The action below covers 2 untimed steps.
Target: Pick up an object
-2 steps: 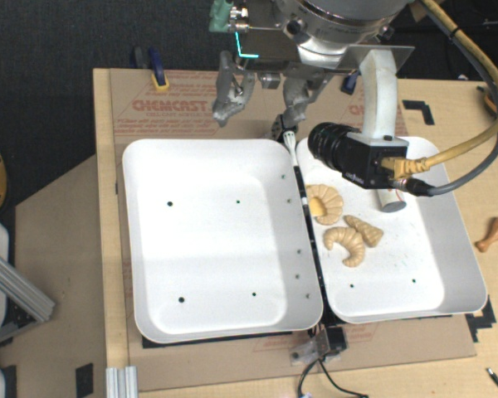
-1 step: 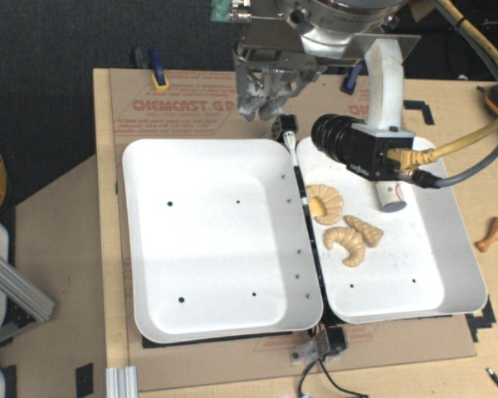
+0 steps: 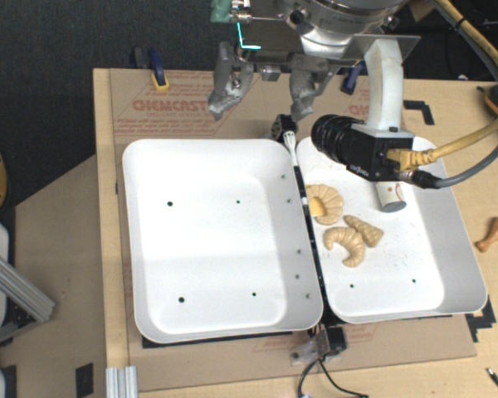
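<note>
Showed gripper (image 3: 261, 106) spread wide, clasping and touching nothing, poised over the brown bench board (image 3: 108, 139) at 12 o'clock of the left bin (image 3: 207, 247). Counted two shallow, smooth white bins with rounded corners, and two tan, ridged, croissant-shaped pieces close together toward 9 o'clock in the right bin (image 3: 423, 255): upper piece (image 3: 324, 203), lower piece (image 3: 353, 243).

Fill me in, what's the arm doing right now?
The gripper hangs over the bench behind the left bin, fingers open with nothing between them. A pastry and a croissant lie in the right bin, near its left wall. Nothing is picked up yet.
</note>
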Available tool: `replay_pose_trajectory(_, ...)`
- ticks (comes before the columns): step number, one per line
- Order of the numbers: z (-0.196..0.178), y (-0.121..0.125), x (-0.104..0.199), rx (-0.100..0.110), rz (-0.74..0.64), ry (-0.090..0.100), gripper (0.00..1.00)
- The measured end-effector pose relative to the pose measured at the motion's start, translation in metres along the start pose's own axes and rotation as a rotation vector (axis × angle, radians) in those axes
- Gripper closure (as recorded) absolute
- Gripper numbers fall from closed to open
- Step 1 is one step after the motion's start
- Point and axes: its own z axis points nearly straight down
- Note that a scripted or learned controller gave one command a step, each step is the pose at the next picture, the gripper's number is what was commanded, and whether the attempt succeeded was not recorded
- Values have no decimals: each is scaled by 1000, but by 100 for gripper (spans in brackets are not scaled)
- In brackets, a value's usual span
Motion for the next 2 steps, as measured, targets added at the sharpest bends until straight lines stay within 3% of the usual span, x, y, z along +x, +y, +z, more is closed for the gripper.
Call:
replay_pose_trajectory(1, -11, 0, 1, -4, -2, 2, 100)
replay_pose_trajectory(2, -10, 0, 1, -3, -1, 1, 0)
